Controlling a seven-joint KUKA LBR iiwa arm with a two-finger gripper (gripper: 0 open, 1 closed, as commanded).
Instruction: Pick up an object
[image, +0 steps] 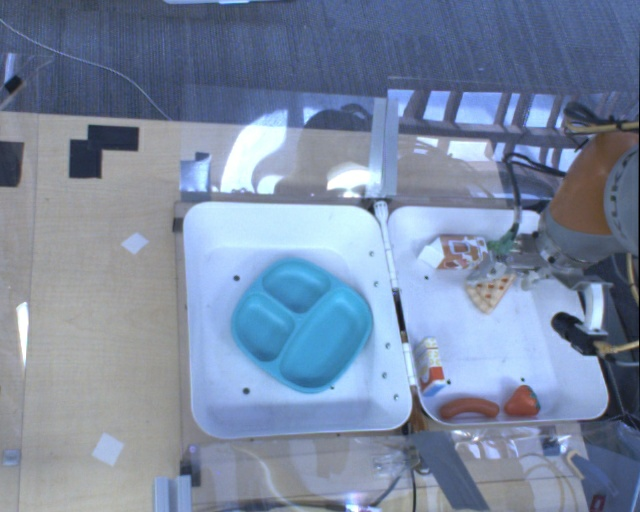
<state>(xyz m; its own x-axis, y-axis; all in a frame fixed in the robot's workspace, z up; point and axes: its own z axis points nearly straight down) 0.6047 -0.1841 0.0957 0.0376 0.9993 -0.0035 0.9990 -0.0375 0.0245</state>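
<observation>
Hovering over the waffle wedge (490, 294), the hand (505, 268) leaves its grip unreadable; the wedge looks light, stiff, best pinched across its edges.

A light wooden bench top (90, 330) carries black square markings (102, 148) near its far left corner. Dark grey carpet (300, 45) lies beyond it, crossed by a thin pale cable (100, 68). Bright reflections (260, 160) show on a clear panel.

Left white bin (215, 400) holds a blue three-compartment plastic plate (302, 324); right white bin (570, 395) holds a tan waffle wedge (490, 294) at the gripper (507, 266), an orange carton (455, 251), a small bottle (429, 364), a red sausage (469, 408) and a red strawberry (522, 401).
</observation>
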